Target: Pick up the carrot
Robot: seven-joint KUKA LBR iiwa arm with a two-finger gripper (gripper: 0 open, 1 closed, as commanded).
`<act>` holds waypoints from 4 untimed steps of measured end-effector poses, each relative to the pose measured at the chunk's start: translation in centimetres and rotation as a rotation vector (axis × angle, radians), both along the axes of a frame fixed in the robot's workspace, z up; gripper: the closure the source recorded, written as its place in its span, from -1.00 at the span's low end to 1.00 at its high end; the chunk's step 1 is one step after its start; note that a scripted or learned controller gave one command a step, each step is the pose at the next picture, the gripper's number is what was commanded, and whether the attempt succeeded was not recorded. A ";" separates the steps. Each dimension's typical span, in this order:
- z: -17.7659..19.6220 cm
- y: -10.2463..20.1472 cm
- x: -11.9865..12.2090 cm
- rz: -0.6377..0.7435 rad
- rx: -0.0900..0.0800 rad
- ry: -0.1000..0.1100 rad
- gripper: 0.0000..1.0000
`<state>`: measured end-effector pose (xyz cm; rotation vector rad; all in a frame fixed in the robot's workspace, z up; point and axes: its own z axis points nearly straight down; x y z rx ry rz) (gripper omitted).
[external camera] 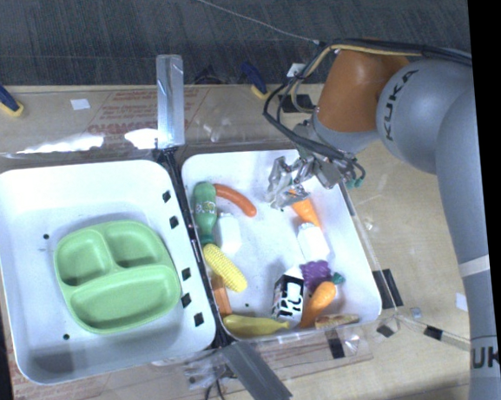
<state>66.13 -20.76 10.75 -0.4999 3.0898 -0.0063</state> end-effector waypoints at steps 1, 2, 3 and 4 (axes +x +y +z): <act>0.0 0.0 0.0 0.000 0.000 0.001 -1.00; -1.2 -0.1 -1.7 0.155 -0.001 0.007 -1.00; 0.0 0.0 -1.5 0.158 -0.002 0.003 1.00; 4.0 -0.2 -7.9 0.106 0.000 0.008 1.00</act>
